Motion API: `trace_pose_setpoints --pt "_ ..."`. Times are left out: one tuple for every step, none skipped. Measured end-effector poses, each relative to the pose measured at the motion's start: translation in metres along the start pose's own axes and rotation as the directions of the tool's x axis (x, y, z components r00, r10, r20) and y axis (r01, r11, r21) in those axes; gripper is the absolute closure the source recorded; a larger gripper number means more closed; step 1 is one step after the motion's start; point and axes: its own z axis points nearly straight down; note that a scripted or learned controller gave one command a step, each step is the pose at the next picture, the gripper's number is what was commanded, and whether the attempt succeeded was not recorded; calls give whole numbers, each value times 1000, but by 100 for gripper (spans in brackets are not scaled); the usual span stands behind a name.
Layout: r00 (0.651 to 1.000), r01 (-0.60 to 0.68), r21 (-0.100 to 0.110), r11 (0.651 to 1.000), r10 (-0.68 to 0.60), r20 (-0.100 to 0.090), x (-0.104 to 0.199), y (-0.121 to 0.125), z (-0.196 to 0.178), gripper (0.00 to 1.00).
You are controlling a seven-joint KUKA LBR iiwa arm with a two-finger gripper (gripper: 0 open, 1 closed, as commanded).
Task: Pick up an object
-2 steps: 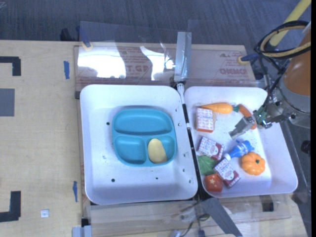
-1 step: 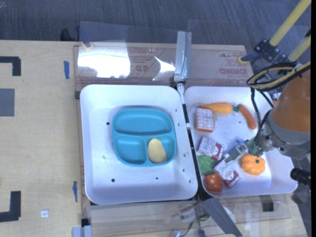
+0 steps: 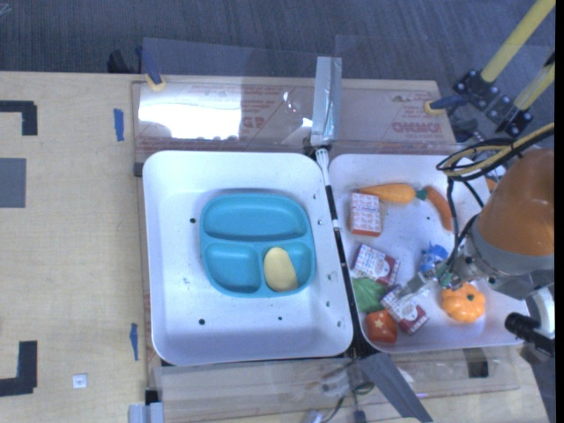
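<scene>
The KUKA arm's gripper (image 3: 421, 282) is seen lowered into the right bin (image 3: 414, 167), over a small red-and-white packet (image 3: 405, 309) beside a tomato (image 3: 381, 325) and a small orange pumpkin (image 3: 463, 302). Whether anything is clamped cannot be told. A clean pick is judged to call for a centred descent, with neighbours left undisturbed. In the left bin (image 3: 167, 263), a yellow lemon (image 3: 280, 269) is held by a blue divided tray (image 3: 220, 227).

The right bin (image 3: 401, 173) is crowded from three to nine o'clock with packets (image 3: 374, 262), carrots (image 3: 388, 193) and a tomato (image 3: 381, 326); bare floor opens toward one o'clock.
</scene>
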Motion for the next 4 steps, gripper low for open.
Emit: trace_pose_setpoints --pt "999 -41 9 999 41 -14 -81 29 11 0" --pt "999 -45 11 999 46 -8 -85 28 2 100" --pt "990 -143 11 990 143 -8 -68 114 16 100" --pt "989 -146 14 989 147 -7 -70 112 17 0"
